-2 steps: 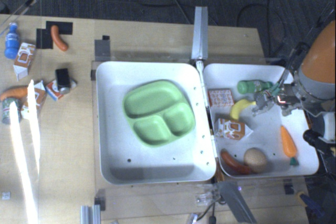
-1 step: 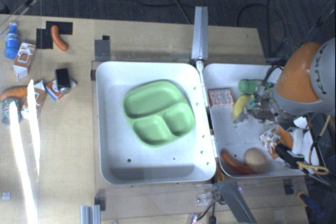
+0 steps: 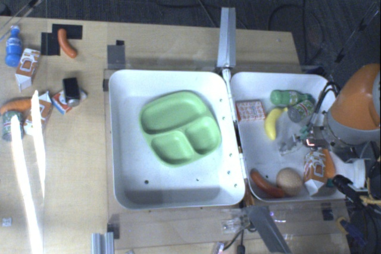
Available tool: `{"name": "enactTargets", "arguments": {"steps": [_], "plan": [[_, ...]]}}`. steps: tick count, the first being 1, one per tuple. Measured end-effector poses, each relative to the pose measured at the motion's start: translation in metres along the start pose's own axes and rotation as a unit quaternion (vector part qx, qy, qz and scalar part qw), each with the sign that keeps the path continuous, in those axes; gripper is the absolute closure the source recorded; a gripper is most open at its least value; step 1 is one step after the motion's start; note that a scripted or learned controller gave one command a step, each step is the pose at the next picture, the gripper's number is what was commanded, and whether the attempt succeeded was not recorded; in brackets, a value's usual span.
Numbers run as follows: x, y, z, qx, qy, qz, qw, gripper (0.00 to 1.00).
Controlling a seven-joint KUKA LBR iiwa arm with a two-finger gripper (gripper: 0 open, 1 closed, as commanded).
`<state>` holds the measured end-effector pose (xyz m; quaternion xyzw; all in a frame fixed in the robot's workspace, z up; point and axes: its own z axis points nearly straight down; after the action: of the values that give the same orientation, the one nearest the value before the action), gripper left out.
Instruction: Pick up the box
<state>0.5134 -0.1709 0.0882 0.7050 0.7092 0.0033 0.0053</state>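
A wooden surface [image 3: 178, 47] carried two shallow white bins side by side. The left bin [image 3: 128, 146], in the centre of the frame, held a green divided tray [image 3: 180, 127]. The right bin [image 3: 257, 157], at the right of the frame, held several things. The box [image 3: 250, 110], small with a red checked pattern, lay flat in the bin's upper left corner, against the wall shared with the left bin. Just right of it lay a yellow banana [image 3: 272, 122], and above that a green bottle [image 3: 287, 96] on its side. A red sausage [image 3: 266, 184] and a tan potato [image 3: 290, 179] lay along the bin's lower edge, with an orange-and-white carton [image 3: 314, 167] to their right. The arm, with its orange band [image 3: 358, 105], entered from the right edge. The gripper [image 3: 296, 141] hung over the middle of the right bin, right of the banana and apart from the box. Whether its fingers were open or closed could not be told.
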Motion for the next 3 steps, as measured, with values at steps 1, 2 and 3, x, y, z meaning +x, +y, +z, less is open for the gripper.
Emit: {"name": "enactTargets", "arguments": {"steps": [1, 2, 3], "plan": [[0.001, 0.004, -0.012, -0.004, -0.001, -0.002, 1.0, 1.0], [0.022, -0.024, -0.071, 0.004, 0.001, 0.01, 0.9999, 1.0], [0.023, -0.021, -0.082, 0.001, 0.001, 0.008, 1.0, 1.0]]}}
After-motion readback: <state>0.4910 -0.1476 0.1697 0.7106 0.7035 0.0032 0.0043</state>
